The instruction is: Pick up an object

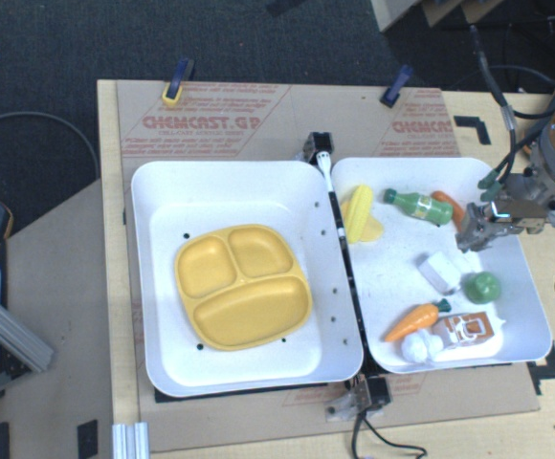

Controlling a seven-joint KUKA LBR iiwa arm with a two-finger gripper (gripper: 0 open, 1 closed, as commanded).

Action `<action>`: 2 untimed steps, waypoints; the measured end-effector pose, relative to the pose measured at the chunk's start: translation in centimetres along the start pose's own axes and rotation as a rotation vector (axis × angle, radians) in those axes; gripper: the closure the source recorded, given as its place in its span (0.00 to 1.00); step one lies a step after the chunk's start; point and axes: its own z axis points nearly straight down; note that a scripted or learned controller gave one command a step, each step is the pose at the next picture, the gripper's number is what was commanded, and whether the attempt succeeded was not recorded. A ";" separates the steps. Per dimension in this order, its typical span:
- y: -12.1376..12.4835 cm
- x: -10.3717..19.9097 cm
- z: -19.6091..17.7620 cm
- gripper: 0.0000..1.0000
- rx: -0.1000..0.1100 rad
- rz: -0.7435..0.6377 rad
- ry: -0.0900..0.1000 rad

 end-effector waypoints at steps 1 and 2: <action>0.2 5.4 -11.4 1.00 -0.034 -0.006 -0.004; 0.1 7.6 -13.8 1.00 -0.025 -0.002 -0.004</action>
